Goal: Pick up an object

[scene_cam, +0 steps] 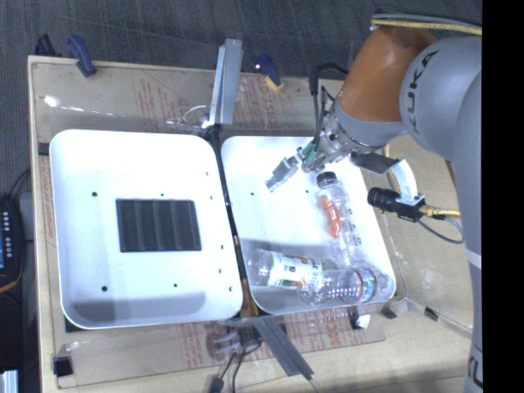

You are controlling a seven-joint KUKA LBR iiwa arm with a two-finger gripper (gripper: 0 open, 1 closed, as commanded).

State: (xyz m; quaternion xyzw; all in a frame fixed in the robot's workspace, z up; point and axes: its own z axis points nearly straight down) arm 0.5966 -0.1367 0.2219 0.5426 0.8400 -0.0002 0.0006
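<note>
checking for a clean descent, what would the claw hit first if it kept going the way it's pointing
The claw points down and toward the left bin. Straight on, it would likely first meet bare floor of the right bin, short of the bottles. Depth is hard to judge from one slanted view.

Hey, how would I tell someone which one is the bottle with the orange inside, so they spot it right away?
Look in the right bin, the one under the grey arm. Along its right wall lies a small clear bottle, pointing up toward the tool. It alone has orange inside and a dark cap; the two bottles along the near wall are bigger.
</note>
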